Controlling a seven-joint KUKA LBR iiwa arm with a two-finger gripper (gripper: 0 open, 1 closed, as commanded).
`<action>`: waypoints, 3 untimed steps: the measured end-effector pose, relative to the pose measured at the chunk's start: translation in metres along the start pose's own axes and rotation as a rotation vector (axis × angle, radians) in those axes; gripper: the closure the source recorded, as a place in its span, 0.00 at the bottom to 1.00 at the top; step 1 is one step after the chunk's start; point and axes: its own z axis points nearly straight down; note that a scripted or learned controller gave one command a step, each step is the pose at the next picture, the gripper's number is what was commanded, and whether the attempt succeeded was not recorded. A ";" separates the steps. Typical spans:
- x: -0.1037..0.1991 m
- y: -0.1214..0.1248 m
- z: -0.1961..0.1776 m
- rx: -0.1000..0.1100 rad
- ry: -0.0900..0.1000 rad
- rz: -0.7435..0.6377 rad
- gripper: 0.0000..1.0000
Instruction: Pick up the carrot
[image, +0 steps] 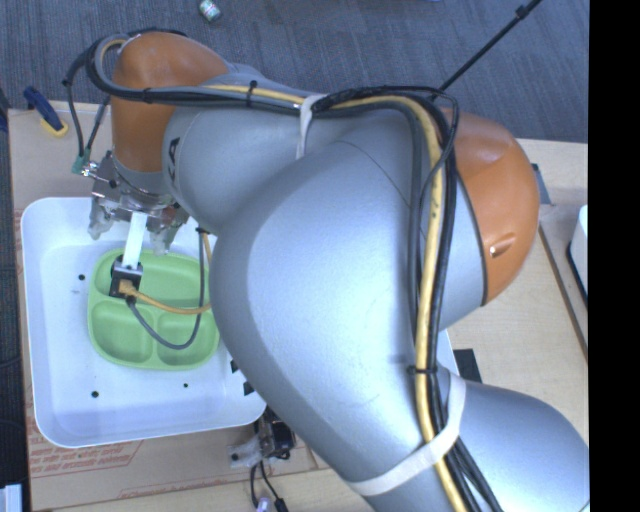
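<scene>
1. Gripper (133, 228) hangs at the left of the frame over the white bin (45, 300), a metal assembly with pale hardware below the orange band (150, 90); whether it is open or closed cannot be told from this slant, and nothing shows clearly between its tips.
2. Smooth grey arm (340, 300) casing, rounded and glossy, bulks across the middle and right of the frame, with black and yellow cables (435, 200) strapped along it by white ties.
3. Just below the gripper lies a light green plastic tray (150, 320), shallow, round-cornered and split into compartments.
4. 1 white strip with a small dark block at its end reaches from the gripper down onto the tray's upper left part.
5. No carrot can be picked out; the arm hides the right part of the bin.
6. Blue-grey carpet-like floor (400, 40) runs along the top of the frame.
</scene>
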 end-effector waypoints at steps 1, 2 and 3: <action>-0.013 0.010 -0.063 -0.021 0.011 0.108 0.00; -0.069 -0.014 0.038 -0.007 0.007 0.323 0.00; -0.055 0.010 -0.040 -0.016 0.022 0.342 0.00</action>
